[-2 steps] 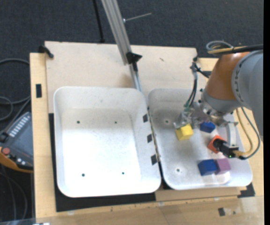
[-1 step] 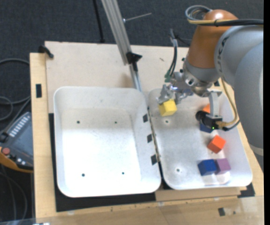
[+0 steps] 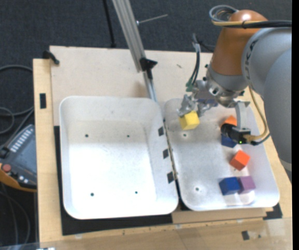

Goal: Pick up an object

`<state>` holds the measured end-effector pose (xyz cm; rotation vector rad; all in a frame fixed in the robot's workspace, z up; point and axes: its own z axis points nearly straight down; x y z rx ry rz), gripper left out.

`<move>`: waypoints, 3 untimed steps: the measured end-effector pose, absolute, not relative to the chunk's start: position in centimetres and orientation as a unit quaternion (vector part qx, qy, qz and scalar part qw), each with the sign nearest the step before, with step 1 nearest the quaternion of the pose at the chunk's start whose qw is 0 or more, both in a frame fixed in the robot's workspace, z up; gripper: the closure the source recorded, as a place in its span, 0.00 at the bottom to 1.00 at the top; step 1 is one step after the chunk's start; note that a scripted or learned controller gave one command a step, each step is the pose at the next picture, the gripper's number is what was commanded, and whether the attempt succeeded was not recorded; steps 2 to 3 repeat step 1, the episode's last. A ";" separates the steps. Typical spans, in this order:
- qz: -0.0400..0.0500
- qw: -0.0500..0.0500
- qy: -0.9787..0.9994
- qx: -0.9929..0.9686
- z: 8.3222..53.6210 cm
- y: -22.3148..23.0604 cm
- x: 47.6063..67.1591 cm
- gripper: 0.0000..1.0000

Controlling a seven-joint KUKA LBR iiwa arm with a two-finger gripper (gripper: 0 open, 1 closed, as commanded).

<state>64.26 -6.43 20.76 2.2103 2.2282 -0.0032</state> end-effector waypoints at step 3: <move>0.000 -0.001 0.710 0.704 19.6 1.0 64.6 1.00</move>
